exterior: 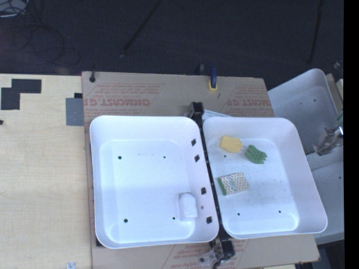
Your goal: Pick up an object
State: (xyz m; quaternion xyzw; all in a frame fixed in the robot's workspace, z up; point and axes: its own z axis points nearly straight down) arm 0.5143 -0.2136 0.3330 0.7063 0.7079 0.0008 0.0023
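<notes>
Sitting in the right bin point(305, 167), the yellow block point(230, 144) lies just left of a green toy point(256, 154); the gripper's state cannot be told.

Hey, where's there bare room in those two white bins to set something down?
Left bin: its floor is bare except for the white block near the lower right corner. Right bin: bare along the lower half and right side. It is crowded in the upper left, around the yellow piece, green piece and patterned pad.

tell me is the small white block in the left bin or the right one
In the left bin: the small white rectangular block lies on its floor near the lower right corner, left of the divider between the bins.
</notes>
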